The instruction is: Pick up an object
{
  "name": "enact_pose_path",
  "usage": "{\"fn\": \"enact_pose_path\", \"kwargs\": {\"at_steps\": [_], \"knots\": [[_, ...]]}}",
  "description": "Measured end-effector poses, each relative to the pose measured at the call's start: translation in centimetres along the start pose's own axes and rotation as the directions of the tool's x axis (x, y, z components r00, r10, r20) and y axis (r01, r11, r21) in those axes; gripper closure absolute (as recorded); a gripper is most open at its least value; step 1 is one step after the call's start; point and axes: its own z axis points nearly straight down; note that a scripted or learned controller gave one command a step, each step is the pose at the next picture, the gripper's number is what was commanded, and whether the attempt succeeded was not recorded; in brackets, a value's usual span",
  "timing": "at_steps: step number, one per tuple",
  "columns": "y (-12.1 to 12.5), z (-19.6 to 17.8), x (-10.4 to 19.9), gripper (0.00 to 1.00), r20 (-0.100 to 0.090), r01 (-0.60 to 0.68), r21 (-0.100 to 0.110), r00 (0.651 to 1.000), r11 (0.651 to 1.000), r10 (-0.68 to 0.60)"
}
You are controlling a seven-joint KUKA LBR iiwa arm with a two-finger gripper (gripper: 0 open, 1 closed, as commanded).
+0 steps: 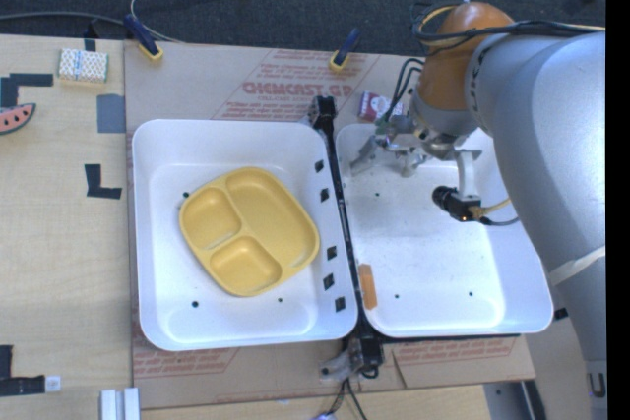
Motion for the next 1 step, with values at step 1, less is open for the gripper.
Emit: {"fn": "enact_pose_path", "kwargs": {"at_steps": [1], "knots": [[0.02, -0.96, 0.04, 1.0, 0.0, 0.001, 0.0, 1.0, 1.0, -0.001]]}}
